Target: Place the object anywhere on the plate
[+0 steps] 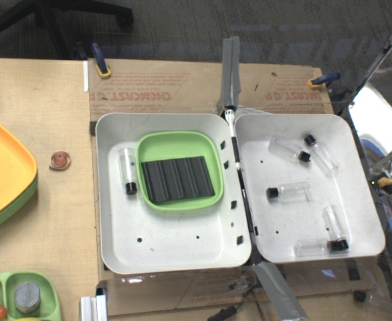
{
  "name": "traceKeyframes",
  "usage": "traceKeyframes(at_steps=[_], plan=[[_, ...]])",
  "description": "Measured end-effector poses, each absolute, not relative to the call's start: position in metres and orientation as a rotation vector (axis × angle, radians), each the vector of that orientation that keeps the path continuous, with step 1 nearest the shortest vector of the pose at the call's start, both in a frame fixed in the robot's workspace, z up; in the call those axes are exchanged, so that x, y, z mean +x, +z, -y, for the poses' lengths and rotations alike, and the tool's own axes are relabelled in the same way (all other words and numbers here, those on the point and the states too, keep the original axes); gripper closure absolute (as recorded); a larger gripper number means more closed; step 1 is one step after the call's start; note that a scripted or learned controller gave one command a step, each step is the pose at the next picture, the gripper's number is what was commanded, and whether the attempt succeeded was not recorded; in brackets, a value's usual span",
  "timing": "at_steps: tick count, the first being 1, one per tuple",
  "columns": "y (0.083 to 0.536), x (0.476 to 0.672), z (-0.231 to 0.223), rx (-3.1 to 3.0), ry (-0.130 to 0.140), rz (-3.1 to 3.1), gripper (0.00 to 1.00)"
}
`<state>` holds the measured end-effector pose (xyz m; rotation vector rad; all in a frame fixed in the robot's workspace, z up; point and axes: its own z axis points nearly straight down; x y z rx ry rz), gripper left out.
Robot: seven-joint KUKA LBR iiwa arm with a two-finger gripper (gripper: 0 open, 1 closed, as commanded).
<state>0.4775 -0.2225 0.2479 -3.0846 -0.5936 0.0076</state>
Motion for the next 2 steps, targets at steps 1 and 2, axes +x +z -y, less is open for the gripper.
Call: traceKeyframes(at_steps=[1, 2], plan=[[0.242, 0.477, 0.222, -3.1, 0.008, 0.496, 0.0], [0.253, 0.478, 0.223, -3.118, 0.007, 0.382, 0.0]])
